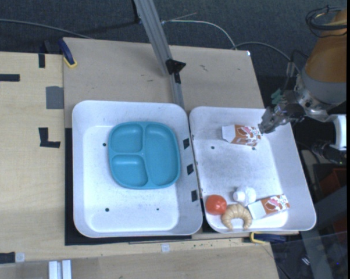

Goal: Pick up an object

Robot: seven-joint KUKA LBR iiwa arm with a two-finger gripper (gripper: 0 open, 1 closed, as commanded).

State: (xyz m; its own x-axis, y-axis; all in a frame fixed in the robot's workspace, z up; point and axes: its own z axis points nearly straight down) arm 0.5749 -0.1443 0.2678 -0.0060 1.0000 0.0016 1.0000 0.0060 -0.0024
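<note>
We see a light wooden tabletop [122, 68] bearing two shallow white bins side by side, their inner rims touching. The left bin [88, 173] and the right bin [294, 173] rest on a dark mat [68, 185]. Black tape marks [47, 137] lie on the wood at left.
</note>
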